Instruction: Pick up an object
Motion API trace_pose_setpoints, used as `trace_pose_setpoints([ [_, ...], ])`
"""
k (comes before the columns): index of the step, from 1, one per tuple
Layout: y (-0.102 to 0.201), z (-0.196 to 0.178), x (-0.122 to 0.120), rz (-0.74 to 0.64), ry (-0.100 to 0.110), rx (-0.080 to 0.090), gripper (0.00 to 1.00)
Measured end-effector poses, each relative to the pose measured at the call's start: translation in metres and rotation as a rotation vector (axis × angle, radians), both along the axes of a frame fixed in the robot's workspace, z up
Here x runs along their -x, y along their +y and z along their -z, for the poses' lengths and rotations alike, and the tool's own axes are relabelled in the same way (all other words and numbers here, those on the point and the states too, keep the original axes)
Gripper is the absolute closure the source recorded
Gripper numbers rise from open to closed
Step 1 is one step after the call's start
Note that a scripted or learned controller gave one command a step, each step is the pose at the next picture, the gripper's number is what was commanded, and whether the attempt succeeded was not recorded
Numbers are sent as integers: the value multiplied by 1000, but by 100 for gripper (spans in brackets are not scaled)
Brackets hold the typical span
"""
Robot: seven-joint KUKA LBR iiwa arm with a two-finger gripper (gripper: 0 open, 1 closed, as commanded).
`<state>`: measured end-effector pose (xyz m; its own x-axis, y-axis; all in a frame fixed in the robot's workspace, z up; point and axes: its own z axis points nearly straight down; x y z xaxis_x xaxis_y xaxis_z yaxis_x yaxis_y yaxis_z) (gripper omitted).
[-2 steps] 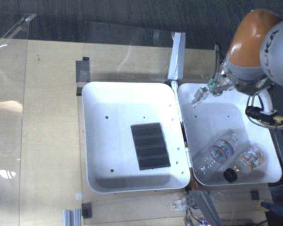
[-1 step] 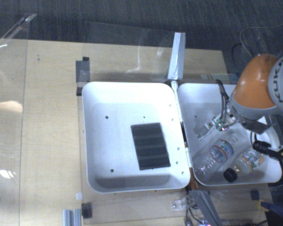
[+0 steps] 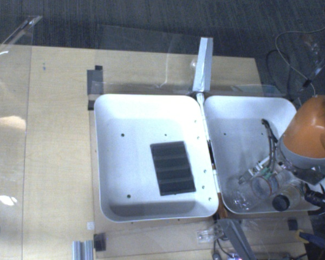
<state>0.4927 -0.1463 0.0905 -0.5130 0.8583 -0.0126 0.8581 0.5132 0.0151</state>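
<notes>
Camera view has the arm point(image 3: 313, 129) low over the right bin point(image 3: 233, 123), its gripper point(image 3: 262, 175) down among clear, glassy clutter near that bin's front edge, too blurred to read; over in the left bin point(image 3: 114, 145), a dark ridged block point(image 3: 173, 168) lies flat, well apart

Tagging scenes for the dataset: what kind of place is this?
Likely a robotics lab grasping cell: two shallow white bins on a wooden bench, clear shield panels around them, loose cables, and an arm over the right-hand bin.
</notes>
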Motion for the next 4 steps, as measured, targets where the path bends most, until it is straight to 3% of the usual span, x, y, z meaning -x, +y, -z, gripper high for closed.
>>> trace_pose_setpoints([
  [1, 1, -1, -18, 36, 9, -3, 0],
  [2, 22, -89, 4, 160, 11, -4, 0],
  [3, 39, -3, -43, 190, -1, -3, 0],
  [4, 40, -14, -45, 188, -7, -4, 100],
])
